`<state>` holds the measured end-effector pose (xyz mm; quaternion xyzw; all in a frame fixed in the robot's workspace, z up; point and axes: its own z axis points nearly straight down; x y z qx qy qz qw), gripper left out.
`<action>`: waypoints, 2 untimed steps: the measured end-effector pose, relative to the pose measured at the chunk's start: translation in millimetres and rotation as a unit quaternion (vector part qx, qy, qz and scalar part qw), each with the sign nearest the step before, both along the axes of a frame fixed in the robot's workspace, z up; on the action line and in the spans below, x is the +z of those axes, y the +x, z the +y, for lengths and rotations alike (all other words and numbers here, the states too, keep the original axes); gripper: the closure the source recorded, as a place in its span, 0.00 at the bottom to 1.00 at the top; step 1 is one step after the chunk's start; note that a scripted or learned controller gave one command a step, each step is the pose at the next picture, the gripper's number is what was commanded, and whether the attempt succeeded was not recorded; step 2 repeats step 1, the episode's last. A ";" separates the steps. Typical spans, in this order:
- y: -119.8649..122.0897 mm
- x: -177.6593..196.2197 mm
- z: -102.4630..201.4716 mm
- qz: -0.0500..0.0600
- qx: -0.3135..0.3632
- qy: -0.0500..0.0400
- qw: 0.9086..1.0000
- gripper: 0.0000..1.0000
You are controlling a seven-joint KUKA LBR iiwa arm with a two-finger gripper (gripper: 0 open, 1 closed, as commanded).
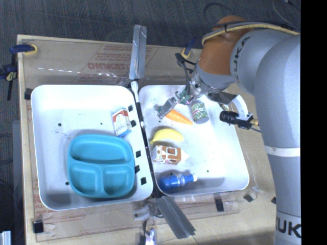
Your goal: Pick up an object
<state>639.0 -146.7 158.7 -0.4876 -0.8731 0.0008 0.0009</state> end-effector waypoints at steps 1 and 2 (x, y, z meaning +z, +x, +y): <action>0.0 0.0 0.1 0.000 0.000 0.000 1.000 0.00; 0.0 0.0 0.1 0.000 0.000 0.000 1.000 0.00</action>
